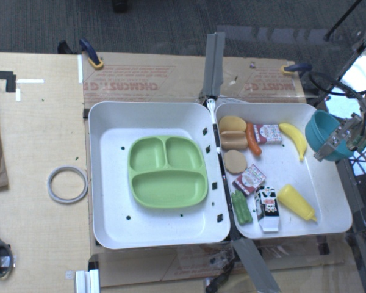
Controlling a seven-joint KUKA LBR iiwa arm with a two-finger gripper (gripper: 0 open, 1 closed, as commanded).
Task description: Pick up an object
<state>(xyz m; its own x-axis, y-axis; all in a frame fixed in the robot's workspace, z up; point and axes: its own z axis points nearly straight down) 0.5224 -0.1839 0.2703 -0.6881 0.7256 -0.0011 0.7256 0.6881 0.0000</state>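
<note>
From above, my gripper [340,140] sits at the right bin's [329,220] far edge, clamped on a smooth teal cup [321,130] by its rim. I'd lift straight, keeping the hard, thin wall from slipping. Below lie a waxy banana [294,140] and glossy cartons.

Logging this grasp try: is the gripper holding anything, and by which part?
A teal cup sits at the gripper, seemingly gripped at its rim; whether the hold is firm cannot be told.
</note>
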